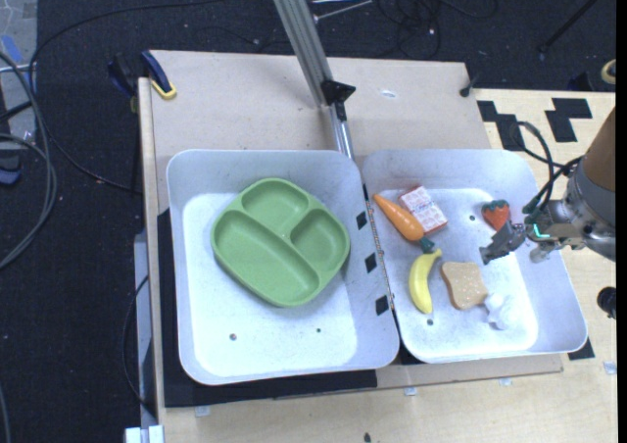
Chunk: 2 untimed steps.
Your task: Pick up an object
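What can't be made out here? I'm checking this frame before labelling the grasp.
- Gripper: fingers too small and dark in the camera view to tell open or shut.
- Arm: cut off by the right edge.
- White object beside the bread: too pale against the bin to identify.
- Box label: too small to read.

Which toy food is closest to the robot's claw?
The small red strawberry, just up-left of the gripper. The bread slice, banana and carrot lie farther left.
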Motion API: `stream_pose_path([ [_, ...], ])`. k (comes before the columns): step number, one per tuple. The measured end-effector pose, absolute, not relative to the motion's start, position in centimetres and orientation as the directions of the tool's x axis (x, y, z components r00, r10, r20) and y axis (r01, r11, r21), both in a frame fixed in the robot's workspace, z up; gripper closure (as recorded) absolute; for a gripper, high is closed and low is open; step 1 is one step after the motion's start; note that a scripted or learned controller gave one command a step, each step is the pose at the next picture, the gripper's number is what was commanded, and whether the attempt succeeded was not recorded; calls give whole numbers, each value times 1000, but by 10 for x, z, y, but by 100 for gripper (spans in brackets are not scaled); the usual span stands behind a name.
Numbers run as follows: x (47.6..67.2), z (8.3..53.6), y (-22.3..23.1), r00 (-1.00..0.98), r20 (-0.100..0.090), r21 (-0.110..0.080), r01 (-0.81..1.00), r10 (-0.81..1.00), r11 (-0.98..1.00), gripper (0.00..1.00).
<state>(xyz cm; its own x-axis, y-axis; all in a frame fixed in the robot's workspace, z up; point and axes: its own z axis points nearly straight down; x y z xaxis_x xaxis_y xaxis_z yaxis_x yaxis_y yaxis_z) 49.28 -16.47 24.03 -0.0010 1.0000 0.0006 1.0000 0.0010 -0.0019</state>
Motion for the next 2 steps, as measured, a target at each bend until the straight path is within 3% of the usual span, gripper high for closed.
stream_pose_path([
  [1, 493, 240, -165, -1, 0, 0, 1000, 1000, 1, 0],
  [2, 490, 176, -164, 1, 2, -7, 1000, 1000, -1, 0],
])
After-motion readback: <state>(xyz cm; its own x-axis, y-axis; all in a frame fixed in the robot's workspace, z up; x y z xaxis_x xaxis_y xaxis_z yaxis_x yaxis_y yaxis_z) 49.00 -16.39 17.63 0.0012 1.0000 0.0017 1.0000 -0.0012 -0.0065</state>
